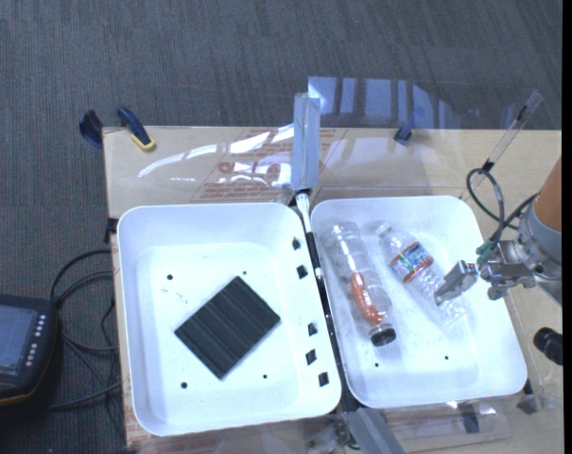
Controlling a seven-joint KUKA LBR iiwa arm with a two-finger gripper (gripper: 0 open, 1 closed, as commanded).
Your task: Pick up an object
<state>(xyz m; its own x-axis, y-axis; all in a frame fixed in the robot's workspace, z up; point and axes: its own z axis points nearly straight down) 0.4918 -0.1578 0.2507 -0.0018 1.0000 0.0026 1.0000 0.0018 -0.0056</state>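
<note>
Camera view has the gripper low in the right bin, fingers together on the clear bottle; just beyond it lies an orange-labelled bottle, farther off a black pad.

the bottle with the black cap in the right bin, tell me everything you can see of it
The bottle with the black cap is clear, crinkled plastic, lying on its side in the right bin, near the bin's left wall. Its cap points toward the front edge. An orange patch shows through its lower half. A second clear bottle lies just to its right; whether they touch I cannot tell.
</note>
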